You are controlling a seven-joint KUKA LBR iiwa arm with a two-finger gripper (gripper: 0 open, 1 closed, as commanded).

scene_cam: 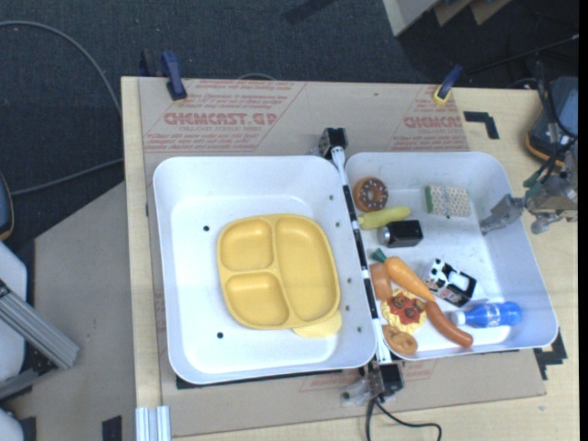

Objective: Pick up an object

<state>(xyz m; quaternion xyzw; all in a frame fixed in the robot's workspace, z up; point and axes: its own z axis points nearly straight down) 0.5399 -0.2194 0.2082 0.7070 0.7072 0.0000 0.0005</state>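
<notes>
The right bin (514,274) holds several small things. A chocolate donut (371,193) lies at its back left, with a yellow banana (384,217) and a black box (402,233) just in front of it. A speckled green-white pad (447,200) lies further right. Toward the front are an orange carrot (406,277), a black-and-white cow toy (451,282), a blue bottle (490,315), a red sausage (447,327) and a pizza slice (404,309). My gripper (499,217) hangs over the bin's right side, right of the pad, with nothing seen in it.
The left bin (184,246) carries a yellow divided plate (277,271). A black hinge strip (351,219) runs between the bins. Blue and yellow clamps (172,73) hold the cardboard-covered bench at the back. The arm (554,191) enters from the right edge.
</notes>
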